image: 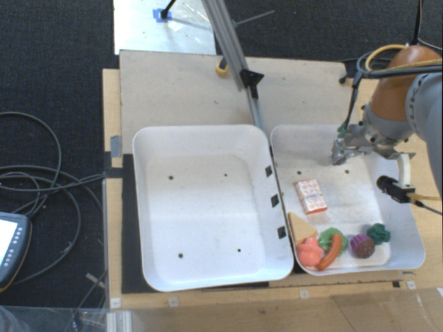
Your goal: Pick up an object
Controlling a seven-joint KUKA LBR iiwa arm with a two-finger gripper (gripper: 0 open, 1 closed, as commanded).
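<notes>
Two bins sit side by side on the bench (180,88). The left bin (149,254) and the right bin (291,144) touch along their inner rims. In the right bin, a small box (311,196) lies near the middle; before it, along the near wall, a wedge (299,224), a tomato (309,252), a carrot (330,250), an onion (363,245) and a broccoli (378,233) cluster in a row. The pincer (339,154) hangs over the bin's far part.

Grey arm (426,106) with a rounded orange band (398,92) above the wrist. Yellow and black cables (370,57) looped over the top. Small metallic gripper (340,152) below. Black fitting (392,187) on a white bracket at the side.
</notes>
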